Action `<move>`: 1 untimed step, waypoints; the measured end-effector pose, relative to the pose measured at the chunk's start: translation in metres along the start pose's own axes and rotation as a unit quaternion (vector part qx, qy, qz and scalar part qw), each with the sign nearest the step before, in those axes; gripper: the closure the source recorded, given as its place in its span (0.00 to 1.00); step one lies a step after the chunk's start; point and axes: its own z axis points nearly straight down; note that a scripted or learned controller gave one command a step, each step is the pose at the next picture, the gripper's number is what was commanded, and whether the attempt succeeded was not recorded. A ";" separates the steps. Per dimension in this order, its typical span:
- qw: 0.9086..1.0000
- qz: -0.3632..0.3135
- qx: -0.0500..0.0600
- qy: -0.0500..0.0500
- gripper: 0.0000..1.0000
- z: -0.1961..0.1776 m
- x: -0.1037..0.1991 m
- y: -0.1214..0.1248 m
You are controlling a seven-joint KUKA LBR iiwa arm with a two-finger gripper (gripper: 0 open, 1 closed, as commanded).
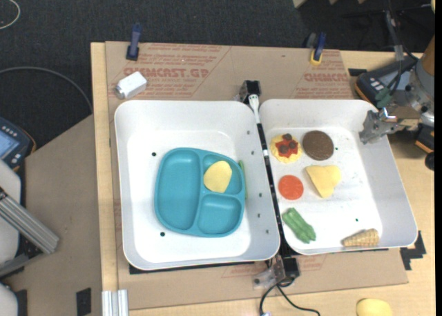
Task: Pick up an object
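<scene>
The gripper [373,128] sits at the right bin's [387,190] upper right edge; finger state cannot be determined. The nearest object, the brown disc [318,144], lies to its left near the bin's top edge.

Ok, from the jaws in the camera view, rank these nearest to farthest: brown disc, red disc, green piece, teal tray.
Measured from the gripper at the right bin's upper right edge:
1. Brown disc, upper middle of the right bin.
2. Red disc, left side of the right bin.
3. Green piece, lower left of the right bin.
4. Teal tray, in the left bin.
</scene>
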 end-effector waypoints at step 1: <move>1.000 -0.002 -0.001 0.000 1.00 0.053 0.070 -0.039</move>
